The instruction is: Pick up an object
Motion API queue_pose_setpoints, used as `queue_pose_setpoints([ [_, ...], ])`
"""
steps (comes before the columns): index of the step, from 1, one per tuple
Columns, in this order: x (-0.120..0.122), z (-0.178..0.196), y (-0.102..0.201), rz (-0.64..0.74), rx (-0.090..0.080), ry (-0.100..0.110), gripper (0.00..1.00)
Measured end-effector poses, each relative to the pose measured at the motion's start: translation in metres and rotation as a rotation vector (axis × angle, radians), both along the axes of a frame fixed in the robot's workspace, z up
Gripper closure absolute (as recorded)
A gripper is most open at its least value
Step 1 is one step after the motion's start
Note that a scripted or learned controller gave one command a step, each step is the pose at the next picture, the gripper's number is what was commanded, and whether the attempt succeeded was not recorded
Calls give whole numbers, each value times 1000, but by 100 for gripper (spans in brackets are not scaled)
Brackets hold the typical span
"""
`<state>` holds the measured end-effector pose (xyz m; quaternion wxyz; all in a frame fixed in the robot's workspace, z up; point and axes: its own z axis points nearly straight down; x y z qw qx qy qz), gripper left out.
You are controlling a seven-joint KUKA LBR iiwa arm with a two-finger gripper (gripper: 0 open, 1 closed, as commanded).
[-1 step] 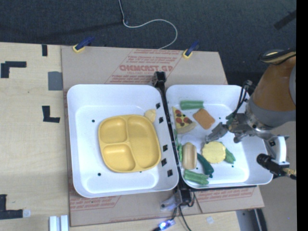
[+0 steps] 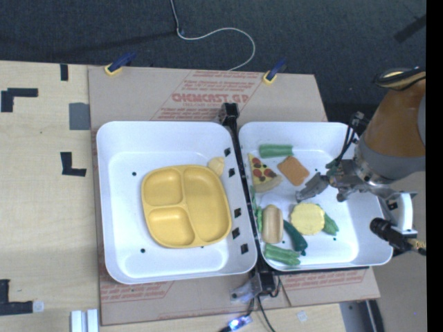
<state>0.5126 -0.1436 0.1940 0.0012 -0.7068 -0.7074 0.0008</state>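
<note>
Two shallow white bins sit side by side in the centre of the frame. The left bin [image 2: 111,185] holds a yellow divided tray [image 2: 185,205] and a small pale piece [image 2: 217,164] at its right wall. The right bin [image 2: 346,251] carries a scatter of toy food: a green bean [image 2: 275,149] at the top, a pizza slice [image 2: 263,172], an orange toast slice [image 2: 293,171], a hot dog [image 2: 272,224], a yellow round piece [image 2: 307,218] and dark green pods [image 2: 282,254] near the lower edge.

The gripper [image 2: 315,187] hangs at centre right of the frame, over the right bin, just above the yellow round piece and beside the toast; its fingers look spread apart with nothing between them.

The food lies crowded, several pieces touching. A descent here could land a finger on top of the yellow piece rather than beside it, or trap the toast edge too, so the closing would slip or push things aside.
</note>
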Motion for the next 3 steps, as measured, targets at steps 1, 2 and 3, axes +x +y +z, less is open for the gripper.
queue_pose_setpoints([
  [1, 2, -44, 0, 0, 1, 4, 0],
  [2, -4, -89, 2, 0, -1, 2, 0],
  [3, -2, -107, 0, -1, -6, -8, 0],
])
